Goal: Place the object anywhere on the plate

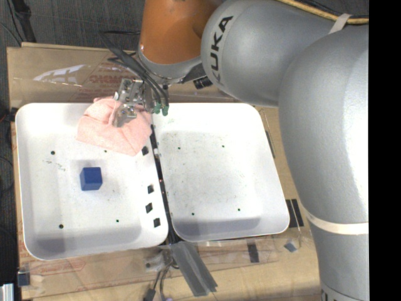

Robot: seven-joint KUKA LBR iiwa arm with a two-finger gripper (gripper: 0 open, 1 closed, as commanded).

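A small blue cube (91,178) rests on the floor of the left bin (37,231), left of its middle. At the bin's far right corner lies a pink item (106,132) with a rumpled, uneven surface; whether it is a plate or a cloth I cannot tell. My gripper (128,108) hangs over the far edge of this pink item, low and close to it, and its metal tip hides part of the pink surface. The cube sits well apart from the gripper, nearer the front and to the left.
The right bin (269,199) stands beside the left one, with a black-marked divider (155,174) between them. The grey arm and its orange band (172,24) cover the back and right of the view. Cardboard (56,74) lies under the bins.
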